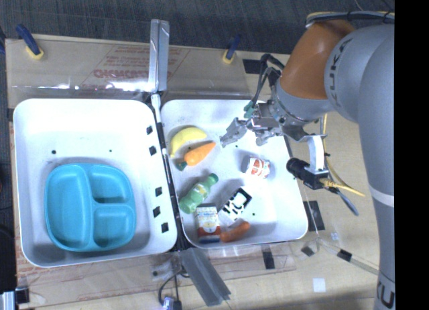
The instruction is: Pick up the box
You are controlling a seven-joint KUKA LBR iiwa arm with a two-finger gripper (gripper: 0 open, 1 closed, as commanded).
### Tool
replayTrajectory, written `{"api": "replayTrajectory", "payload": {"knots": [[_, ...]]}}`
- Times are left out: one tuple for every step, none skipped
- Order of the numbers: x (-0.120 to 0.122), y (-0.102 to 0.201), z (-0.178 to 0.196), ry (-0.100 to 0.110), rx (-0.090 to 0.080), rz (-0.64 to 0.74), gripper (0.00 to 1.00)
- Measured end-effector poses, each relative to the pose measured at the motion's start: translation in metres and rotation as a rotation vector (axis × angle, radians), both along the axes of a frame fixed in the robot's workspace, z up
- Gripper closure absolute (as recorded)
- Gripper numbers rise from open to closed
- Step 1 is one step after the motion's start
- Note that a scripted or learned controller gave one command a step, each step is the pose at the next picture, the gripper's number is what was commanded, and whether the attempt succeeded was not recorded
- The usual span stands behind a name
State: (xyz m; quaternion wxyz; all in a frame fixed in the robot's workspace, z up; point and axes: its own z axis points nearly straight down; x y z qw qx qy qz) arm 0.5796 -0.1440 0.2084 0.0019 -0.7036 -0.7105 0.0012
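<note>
A small black box with white markings lies tilted in the front part of the right bin. An orange-and-white carton stands just left of it. My gripper hovers over the back middle of the same bin, well behind the black box and just above a red-and-white can. Its fingers are spread open, and nothing is between them.
The right bin also holds a yellow banana, an orange carrot, a green bottle and a red sausage. A blue divided plate lies in the left bin. The arm reaches in from the right.
</note>
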Motion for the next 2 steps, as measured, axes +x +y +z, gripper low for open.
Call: {"api": "replayTrajectory", "payload": {"knots": [[0.076,0.031,0.197,-0.004,-0.002,0.012,0.00],[-0.009,0.064,0.053,0.000,-0.001,0.124,0.00]]}}
